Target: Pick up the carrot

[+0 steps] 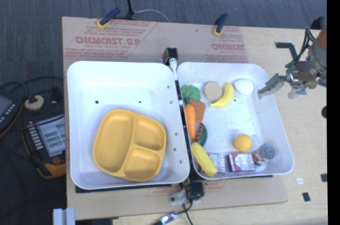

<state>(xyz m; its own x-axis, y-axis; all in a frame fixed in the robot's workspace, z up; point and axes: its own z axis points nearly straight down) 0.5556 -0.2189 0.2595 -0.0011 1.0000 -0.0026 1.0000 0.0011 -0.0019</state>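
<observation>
The slim orange carrot (189, 118) is lying against the left wall of the right-hand shallow white bin (276, 112), running lengthwise along that wall, about midway down it. A green leafy toy vegetable (190, 93) is sitting just above its upper end, and a ridged yellow corn cob (203, 158) is lying near the bin's lower left corner, just below it. A tan round biscuit-like disc (213, 91), a curved yellow banana (225, 96) and a white egg (244, 86) are resting along the far edge. A small orange ball (243, 142) is sitting nearer the front edge, beside a dark red carton (240, 161) and a small can (264, 153).

The two-finger gripper (283, 86) is hovering over the bin's right rim, well apart from the carrot, its fingers spread apart and gripping nothing.

The left-hand shallow white bin (85, 85) is carrying a yellow plastic divided plate (129, 144) in its front half.
</observation>
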